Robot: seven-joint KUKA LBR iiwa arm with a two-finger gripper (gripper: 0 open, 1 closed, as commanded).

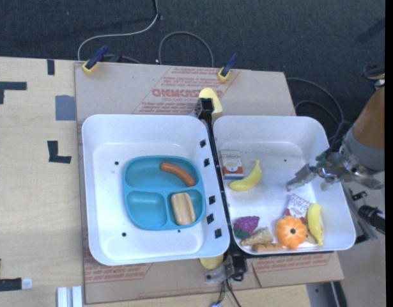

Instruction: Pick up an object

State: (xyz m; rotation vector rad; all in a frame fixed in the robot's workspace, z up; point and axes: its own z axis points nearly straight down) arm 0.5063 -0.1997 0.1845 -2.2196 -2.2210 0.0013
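The banana (246, 177) lies mid-frame in the right bin (273, 125), its long axis slanting, left of the gripper (309, 174), which appears spread open and empty at right.

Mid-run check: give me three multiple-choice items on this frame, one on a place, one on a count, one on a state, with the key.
1. The blue tray lies in: A) the left bin B) the right bin C) on the cardboard.
2. Bananas in the right bin: A) one B) two C) three.
3. The gripper is: A) clamped on the pumpkin B) inside the left bin C) over the right bin with nothing between its fingers.

Key: 1 A, the tray with hot dog and bun sits in the left bin. 2 B, one banana by the divider, another beside the pumpkin. 3 C, its open fingers hang above bare bin floor.
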